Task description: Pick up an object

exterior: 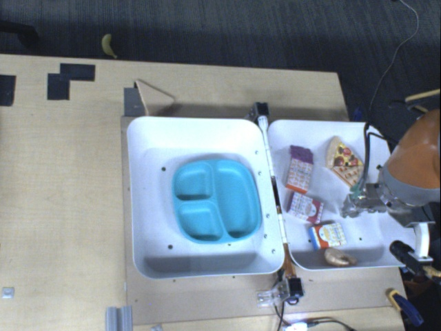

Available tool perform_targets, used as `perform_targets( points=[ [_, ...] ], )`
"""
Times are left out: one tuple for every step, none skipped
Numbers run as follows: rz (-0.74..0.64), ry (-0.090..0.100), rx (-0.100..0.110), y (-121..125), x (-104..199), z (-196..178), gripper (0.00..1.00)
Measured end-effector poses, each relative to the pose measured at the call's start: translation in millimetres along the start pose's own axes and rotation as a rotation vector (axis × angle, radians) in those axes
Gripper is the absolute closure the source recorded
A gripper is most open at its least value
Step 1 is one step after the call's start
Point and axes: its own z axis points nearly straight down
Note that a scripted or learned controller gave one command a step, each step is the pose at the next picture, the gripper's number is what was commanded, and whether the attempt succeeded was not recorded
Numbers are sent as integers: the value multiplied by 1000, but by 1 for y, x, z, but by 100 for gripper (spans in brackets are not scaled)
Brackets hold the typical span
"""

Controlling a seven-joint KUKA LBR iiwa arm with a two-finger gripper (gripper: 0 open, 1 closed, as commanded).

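The pizza toy (344,160) at right looks light and stiff, best pinched across its edges; the end effector (355,202) state I cannot tell.

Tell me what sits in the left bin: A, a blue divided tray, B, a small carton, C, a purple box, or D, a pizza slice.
A: the blue divided tray lies alone in the left bin, while the pizza slice lies in the right bin.
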Motion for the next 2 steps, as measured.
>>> perform_targets(
  points=[
    [0,0,0,0,0,0,0],
    [4,-1,8,-13,40,22,0]
  ],
)
